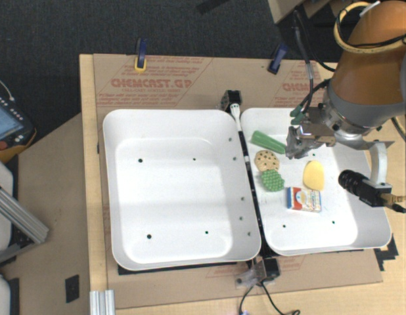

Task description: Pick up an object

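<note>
The near edge of the table (190,287) carries a brown cardboard sheet (98,176) under both bins, with a small black clip (267,269) at the front where the bins meet.

The left bin (117,195) is a shallow white tray with a few dark dots on its floor. The right bin (360,231) holds all the loose items. Nearest the front lies a small flat packet (303,199), white with red and blue print, lying flat on the bin floor. Just behind it and slightly right sits a yellow rounded object (314,174), near the packet but apart from it. Left of the packet is a green textured piece (272,180), and touching its far side is a tan cookie-like disc (266,159) with dark specks. Further back, a long green bar (267,141) lies at a slant near the divider between the bins.

The gripper (300,147) hangs low over the right bin, just right of the green bar and behind the yellow object. Nothing is visible between the jaws; whether they stand wide or narrow cannot be told from this angle. A black cylindrical fitting (360,186) projects from the arm over the right side of the bin. The orange band (377,44) of the arm rises above, at the far right.

At the far edge of the cardboard, a blue-and-yellow clamp (141,56) and a blue clamp (277,59) grip the sheet.
</note>
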{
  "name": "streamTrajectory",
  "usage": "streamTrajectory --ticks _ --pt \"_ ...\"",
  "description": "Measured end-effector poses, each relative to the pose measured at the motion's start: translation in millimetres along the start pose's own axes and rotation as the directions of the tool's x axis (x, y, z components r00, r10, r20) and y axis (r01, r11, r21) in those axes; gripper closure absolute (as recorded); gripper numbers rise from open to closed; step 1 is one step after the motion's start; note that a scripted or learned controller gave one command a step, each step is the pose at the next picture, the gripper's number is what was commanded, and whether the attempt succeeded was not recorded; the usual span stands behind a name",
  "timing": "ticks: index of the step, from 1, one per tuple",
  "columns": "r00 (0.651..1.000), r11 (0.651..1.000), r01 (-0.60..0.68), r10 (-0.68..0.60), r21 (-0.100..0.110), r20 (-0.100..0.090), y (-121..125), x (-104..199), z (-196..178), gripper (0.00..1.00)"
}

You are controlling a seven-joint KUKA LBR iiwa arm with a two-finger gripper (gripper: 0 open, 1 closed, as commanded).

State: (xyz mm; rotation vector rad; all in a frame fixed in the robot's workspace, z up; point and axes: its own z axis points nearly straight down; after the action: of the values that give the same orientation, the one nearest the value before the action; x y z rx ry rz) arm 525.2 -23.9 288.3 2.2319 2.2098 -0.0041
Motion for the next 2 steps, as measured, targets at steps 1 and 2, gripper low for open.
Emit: streamTrajectory --ticks 1,2 --pt "1.000 1.000 0.016 -0.016 -0.005 -0.003 36.4 65.1 11.2 1.00" --pt "1.000 1.000 0.011 -0.011 -0.003 -0.003 -17.8 66.7 -36.5 1.00"
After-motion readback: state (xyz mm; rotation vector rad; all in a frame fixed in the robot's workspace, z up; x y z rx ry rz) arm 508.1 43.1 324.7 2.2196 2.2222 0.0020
